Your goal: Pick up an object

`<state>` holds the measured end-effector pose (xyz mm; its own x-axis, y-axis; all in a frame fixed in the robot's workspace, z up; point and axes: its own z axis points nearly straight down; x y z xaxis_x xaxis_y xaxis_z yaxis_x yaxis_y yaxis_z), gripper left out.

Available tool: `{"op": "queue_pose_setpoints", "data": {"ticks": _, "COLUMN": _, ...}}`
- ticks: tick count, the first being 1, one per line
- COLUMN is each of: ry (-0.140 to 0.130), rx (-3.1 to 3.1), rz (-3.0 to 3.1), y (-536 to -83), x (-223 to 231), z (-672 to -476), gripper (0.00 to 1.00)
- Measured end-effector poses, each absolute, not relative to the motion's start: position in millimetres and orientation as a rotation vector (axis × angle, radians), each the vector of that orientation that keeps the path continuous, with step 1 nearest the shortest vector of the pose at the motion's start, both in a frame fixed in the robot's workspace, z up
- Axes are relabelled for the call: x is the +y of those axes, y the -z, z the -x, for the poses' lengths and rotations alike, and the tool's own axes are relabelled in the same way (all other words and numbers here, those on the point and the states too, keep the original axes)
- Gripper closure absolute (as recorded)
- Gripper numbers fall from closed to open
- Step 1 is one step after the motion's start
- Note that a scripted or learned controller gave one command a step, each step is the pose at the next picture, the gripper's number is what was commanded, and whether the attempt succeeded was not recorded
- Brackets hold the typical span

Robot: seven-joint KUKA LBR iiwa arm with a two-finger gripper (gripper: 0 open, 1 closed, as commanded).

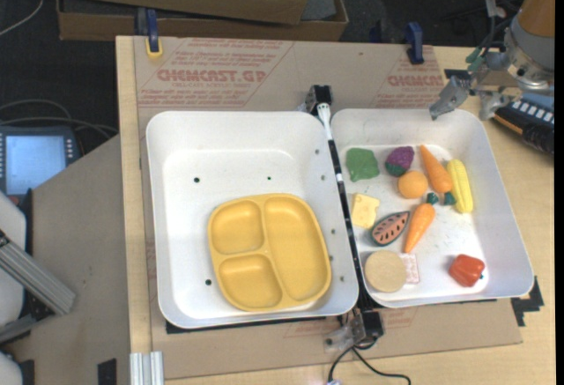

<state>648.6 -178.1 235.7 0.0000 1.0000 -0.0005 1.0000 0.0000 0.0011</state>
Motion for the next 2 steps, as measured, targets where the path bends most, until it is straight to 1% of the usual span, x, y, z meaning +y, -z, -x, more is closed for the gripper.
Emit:
{"op": "queue_pose_setpoints", "data": {"ticks": 1, "ry": 0.008, "rx": 2.233, "rz": -2.226, "y": -94, "x": -137, "z": -647.5, "gripper": 0.00}}
{"op": "queue_pose_setpoints", "data": {"ticks": 2, "ry": -0.003, "rx": 2.222, "rz": -2.218, "y": -114, "x": -140, "z": -651.1, "gripper": 1.00}}
